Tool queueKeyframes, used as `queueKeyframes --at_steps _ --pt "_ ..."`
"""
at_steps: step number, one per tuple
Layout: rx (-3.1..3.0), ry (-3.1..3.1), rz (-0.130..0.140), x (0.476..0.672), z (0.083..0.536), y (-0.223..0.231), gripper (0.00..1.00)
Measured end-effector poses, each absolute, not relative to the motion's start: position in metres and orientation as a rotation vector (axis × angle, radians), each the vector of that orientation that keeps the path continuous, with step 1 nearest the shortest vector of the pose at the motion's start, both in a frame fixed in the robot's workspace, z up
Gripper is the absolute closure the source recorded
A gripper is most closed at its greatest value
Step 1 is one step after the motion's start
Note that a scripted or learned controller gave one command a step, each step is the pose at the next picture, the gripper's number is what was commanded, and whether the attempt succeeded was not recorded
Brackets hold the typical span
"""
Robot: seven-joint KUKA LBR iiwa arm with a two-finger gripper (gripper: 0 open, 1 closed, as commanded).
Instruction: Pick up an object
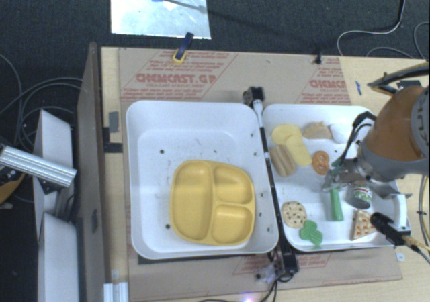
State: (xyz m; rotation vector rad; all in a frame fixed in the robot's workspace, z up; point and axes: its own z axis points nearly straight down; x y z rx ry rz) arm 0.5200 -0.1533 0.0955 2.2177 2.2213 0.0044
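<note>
Reaching in from the right, the arm (403, 133) hangs over the right bin (349, 243), with the end effector (338, 178) low above the upper end of a green stick-shaped piece (334, 205); finger state cannot be told. Nearby lie a pretzel (320, 161), cookie (293, 213), green leaf-shaped piece (311, 232), pizza slice (362, 225) and 2 yellow pieces (291, 139). The left bin (148, 126) holds 1 yellow sectioned tray (212, 201) with 3 compartments
</note>
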Motion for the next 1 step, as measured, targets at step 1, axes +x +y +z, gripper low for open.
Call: queueKeyframes --at_steps 1 --pt "2.202 2.231 0.014 0.5448 0.1899 -0.0703 1.0"
